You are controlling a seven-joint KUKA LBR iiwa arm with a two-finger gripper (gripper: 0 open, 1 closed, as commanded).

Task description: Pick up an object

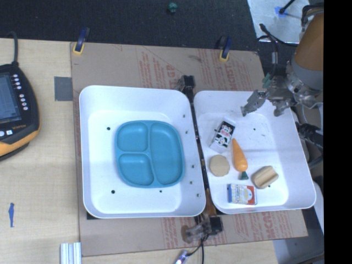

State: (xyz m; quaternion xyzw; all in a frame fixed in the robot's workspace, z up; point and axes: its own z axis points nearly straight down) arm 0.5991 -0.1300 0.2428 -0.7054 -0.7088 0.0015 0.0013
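Carrot (238, 155): lies in the right bin (286, 142), near its middle; long axis runs up and down the view, tilted slightly, orange tip toward the far rim, green stem end toward the near rim.
Neighbours: cookie (220, 165) just left of it, possibly touching; small carton (223, 135) just beyond its tip; bread roll (264, 176) to its right; box (241, 194) below its stem.
Gripper (267, 104): hovers over the bin's far right part, fingers spread apart with nothing between them, well apart from the carrot.
Risk: crowding; a descent beside the carrot would likely strike the cookie or carton, and closing along the long axis would probably let the tapered body slip out.
Left bin (93, 147): holds a blue plate (149, 153).
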